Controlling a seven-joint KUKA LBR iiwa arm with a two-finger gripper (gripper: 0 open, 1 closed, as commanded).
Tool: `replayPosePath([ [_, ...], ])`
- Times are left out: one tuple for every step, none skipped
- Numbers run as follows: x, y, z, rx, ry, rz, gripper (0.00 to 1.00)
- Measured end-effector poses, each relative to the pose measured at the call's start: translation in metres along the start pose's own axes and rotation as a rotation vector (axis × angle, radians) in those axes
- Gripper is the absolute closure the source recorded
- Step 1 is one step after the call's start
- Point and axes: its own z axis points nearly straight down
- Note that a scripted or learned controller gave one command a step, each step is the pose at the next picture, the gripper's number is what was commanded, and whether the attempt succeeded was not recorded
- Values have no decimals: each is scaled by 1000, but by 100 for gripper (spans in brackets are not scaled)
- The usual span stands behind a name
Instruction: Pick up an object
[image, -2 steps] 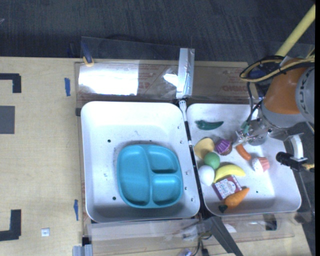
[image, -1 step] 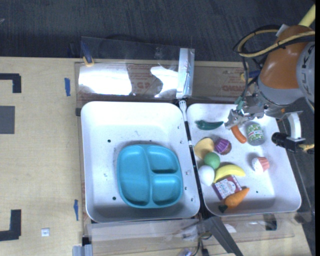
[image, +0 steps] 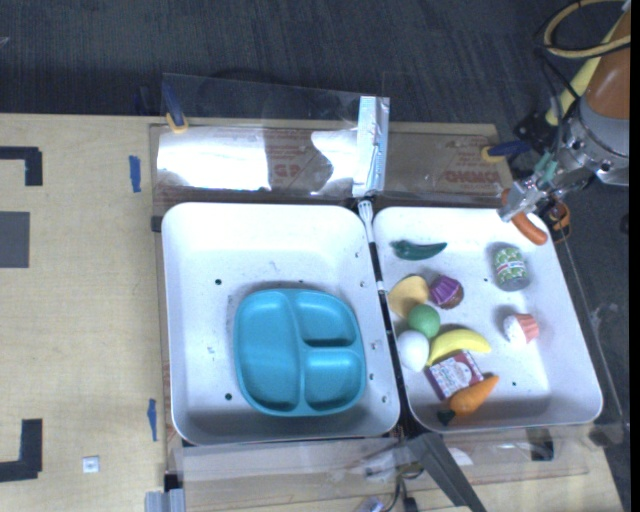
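From above, my gripper (image: 530, 205) hangs over the right bin's (image: 580, 400) far right corner with an orange piece (image: 531, 229) at its tip, grip impossible to tell, while the banana (image: 459, 344) and carrot (image: 474, 394) crowd the near edge.

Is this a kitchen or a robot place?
Probably a robot lab, not a kitchen. The food looks like toys, sorted in a white bin beside a blue tray, and a robot arm reaches in with its tool.
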Motion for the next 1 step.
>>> replayPosePath([
  [25,11,37,4,7,-396,100],
])
